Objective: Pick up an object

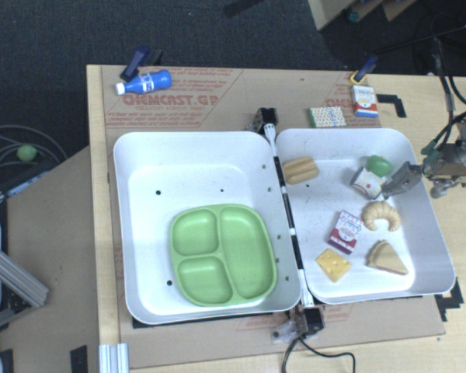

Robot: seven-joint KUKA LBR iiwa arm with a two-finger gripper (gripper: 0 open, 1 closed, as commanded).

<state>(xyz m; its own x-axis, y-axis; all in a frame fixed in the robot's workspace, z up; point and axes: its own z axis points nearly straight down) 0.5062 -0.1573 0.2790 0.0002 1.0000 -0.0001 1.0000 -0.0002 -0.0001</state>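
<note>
Left bin (pixel 140 169): green tray (pixel 220 253), three compartments. Right bin (pixel 427 231): bun (pixel 300 169) at upper left, cheese (pixel 333 265), red box (pixel 346 231), croissant (pixel 382 215), pie slice (pixel 387 257), white box (pixel 366 182) beside green ball (pixel 378 165). Claw (pixel 398 179) at right rim, just beside white box, touching or not unclear; open or closed: cannot tell. Blue bottle (pixel 144 82) on bench (pixel 217 92), behind left bin.
</note>
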